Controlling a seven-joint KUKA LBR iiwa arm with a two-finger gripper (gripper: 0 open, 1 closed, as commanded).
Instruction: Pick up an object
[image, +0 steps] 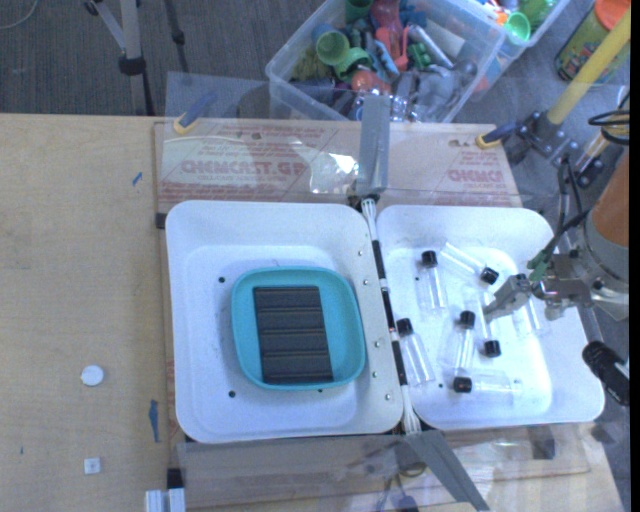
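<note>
End effector (497, 302) hovers over clear vial (463, 342) — long axis near-vertical, black cap uppermost.

Bright even overhead light, soft shadows, glare on white bins (200, 235), slightly soft focus

Two white bins (190, 300), one teal dish (296, 325), six black-capped clear vials (432, 280).

Claw (497, 303) over vials (432, 283), teal dish (243, 330) left, fingers perhaps spread
</note>
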